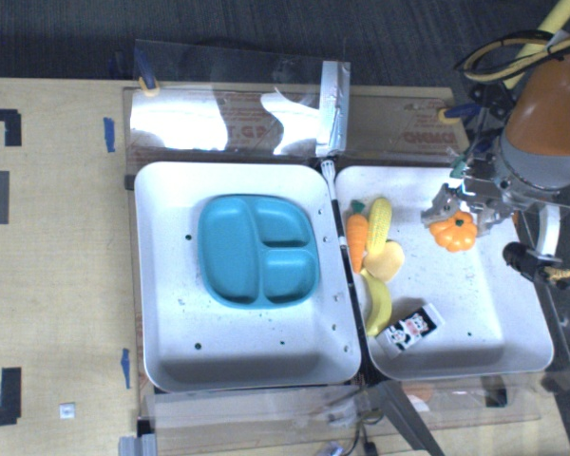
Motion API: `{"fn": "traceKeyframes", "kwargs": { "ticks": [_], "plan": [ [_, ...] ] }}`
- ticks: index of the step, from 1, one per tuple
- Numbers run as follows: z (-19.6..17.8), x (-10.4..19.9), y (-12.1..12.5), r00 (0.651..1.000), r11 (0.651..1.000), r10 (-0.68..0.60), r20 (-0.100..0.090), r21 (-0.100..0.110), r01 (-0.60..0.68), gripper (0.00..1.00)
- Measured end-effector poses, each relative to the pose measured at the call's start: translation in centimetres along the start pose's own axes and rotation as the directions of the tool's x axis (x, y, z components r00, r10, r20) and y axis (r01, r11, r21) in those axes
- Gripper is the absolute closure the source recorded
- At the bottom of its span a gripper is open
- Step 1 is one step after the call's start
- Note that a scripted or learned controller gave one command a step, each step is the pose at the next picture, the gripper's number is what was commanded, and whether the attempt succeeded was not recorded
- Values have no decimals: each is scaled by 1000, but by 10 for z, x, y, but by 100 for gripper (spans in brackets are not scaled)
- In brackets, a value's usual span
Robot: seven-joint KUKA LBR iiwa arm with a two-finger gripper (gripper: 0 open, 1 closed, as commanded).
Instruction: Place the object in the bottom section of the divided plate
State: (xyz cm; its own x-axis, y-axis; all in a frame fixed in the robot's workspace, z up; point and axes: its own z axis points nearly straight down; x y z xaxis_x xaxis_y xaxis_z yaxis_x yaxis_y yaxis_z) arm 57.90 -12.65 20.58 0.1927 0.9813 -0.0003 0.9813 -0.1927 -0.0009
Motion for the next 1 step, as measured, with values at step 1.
{"fn": "traceKeyframes", "kwargs": {
  "ticks": [1],
  "plan": [
    [-13,84,-25,1000,1000,18,-2,3,-18,100]
  ]
}}
